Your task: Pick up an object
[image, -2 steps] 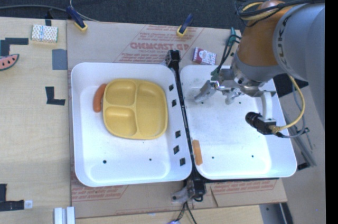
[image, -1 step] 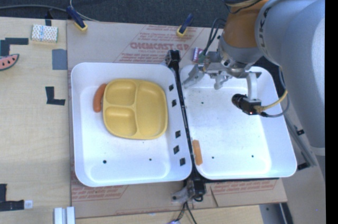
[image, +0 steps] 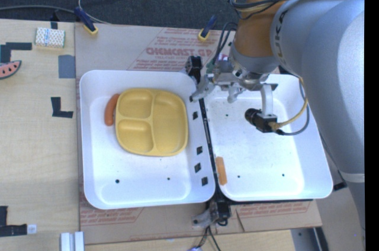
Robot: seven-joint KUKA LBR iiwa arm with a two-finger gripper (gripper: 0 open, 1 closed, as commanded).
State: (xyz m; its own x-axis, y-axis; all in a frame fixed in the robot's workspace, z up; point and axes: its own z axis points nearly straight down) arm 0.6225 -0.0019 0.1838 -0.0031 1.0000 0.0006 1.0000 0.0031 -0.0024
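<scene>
Gripper (image: 232, 90): low over the right bin's (image: 278, 182) far-left corner; fingers cannot be made out.
Carrot (image: 221, 170): nearer the camera than the gripper, lying against the right bin's left wall.
Plate (image: 151, 121): yellow, divided, left of the gripper in the left bin (image: 142, 193).
Sausage (image: 110, 110): touching the plate's far side from the gripper.
Obstruction: the bins' shared rims run just beside the gripper.
</scene>
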